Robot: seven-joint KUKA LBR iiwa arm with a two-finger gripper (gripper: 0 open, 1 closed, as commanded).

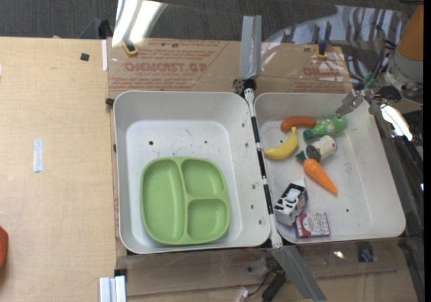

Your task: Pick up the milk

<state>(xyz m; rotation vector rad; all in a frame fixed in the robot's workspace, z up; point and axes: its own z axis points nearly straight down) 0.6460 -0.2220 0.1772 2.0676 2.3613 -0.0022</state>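
The milk (291, 201) is a small white carton with black cow patches. It lies tilted against the front left wall of the right bin (377, 226). My gripper (370, 110) hangs over the bin's back right corner, far from the carton, beside the green bottle. Its fingers (347, 104) are spread open with nothing between them.
A pink box (314, 224) touches the milk on its right. In the same bin lie a carrot (320, 176), a can (322, 148), a banana (283, 147), a sausage (298, 122) and a green bottle (324, 128). A green divided plate (184, 201) sits in the left bin (124, 159).
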